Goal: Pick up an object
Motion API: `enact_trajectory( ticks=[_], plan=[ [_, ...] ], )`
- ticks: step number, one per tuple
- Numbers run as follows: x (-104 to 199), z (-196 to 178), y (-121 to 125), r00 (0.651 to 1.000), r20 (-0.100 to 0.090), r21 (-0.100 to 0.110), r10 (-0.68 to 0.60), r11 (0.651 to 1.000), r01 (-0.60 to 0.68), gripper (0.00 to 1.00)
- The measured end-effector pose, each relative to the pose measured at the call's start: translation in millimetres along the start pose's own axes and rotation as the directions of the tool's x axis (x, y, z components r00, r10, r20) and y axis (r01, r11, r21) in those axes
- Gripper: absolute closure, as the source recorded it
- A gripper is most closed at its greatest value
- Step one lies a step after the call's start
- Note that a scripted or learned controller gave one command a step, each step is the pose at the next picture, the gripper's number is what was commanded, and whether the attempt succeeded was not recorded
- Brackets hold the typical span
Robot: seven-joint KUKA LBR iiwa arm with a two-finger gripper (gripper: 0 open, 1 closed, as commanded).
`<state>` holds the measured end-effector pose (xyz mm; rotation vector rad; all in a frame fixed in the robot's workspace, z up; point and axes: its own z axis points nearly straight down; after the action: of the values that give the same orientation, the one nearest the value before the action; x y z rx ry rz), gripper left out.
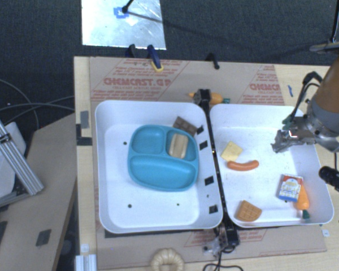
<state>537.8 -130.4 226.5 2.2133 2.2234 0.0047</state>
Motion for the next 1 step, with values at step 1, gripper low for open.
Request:
enact_trajectory(
  ticks=[1],
  plan=[
    [52.4, 11.8, -19.4, 1.0, -0.003, 0.005, -0.004, 1.0, 0.004, 1.0]
  ],
)
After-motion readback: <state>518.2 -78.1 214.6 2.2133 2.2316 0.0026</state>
